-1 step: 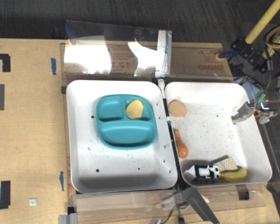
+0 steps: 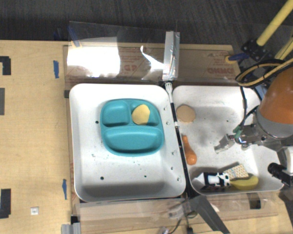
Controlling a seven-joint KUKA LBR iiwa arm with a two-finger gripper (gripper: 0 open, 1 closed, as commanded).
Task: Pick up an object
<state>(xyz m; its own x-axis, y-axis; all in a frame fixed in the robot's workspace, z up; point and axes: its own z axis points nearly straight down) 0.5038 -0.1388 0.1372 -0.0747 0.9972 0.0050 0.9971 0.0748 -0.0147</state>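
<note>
The end effector point(image 2: 227, 141) hangs over the middle of the right bin point(image 2: 210, 94) with nothing between its fingers; whether they are open or closed cannot be told. Around it in that bin lie a tan round cookie point(image 2: 186, 114), a carrot point(image 2: 189, 151), a banana point(image 2: 245, 182) and a small black-and-white toy point(image 2: 216, 179). The left bin point(image 2: 83, 145) holds a teal divided plate point(image 2: 132, 139) carrying a yellow lemon point(image 2: 141, 114).

A robotics lab: taped cardboard bench point(image 2: 29, 130), two white bins point(image 2: 83, 169), loose cables point(image 2: 263, 67)
</note>
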